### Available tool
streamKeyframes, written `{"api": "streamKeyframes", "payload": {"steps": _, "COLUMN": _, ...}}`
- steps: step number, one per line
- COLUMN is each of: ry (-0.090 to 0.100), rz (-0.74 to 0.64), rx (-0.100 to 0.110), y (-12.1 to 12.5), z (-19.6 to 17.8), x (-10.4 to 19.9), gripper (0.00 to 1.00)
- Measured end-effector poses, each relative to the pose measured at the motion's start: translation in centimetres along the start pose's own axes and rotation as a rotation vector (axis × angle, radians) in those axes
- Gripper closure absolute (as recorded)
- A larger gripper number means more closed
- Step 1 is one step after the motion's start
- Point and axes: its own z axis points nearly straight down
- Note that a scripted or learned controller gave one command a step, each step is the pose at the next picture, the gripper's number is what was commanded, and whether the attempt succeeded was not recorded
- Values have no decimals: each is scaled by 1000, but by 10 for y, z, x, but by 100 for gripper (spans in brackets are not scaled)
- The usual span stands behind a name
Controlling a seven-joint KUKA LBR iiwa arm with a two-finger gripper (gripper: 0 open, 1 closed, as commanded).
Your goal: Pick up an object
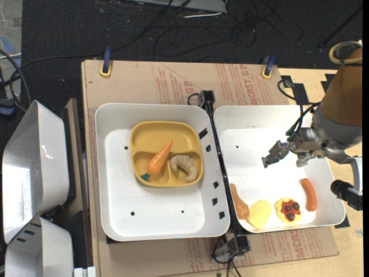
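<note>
My gripper hangs over the middle of the right bin, its dark fingers pointing left, with nothing seen between them. Below it, along the bin's front edge, lie a tan drumstick-shaped toy, a pale yellow round piece, a small pizza-like toy with red and dark toppings and an orange-red sausage. In the left bin a yellow divided plate holds a carrot and a beige shrimp.
A black divider strip runs between the two bins. The arm's grey and orange wrist covers the right bin's far right corner. Two white containers stand off the bench at the left. Yellow clamps hold the board's back edge.
</note>
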Motion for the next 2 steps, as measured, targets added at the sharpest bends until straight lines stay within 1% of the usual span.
{"api": "streamKeyframes", "payload": {"steps": 1, "ry": -2, "rz": -2, "rx": -10, "y": 2, "z": -5, "x": 0, "gripper": 0}}
{"api": "streamKeyframes", "payload": {"steps": 2, "ry": 0, "rz": 0, "rx": -5, "y": 5, "z": 59, "x": 3, "gripper": 0}}
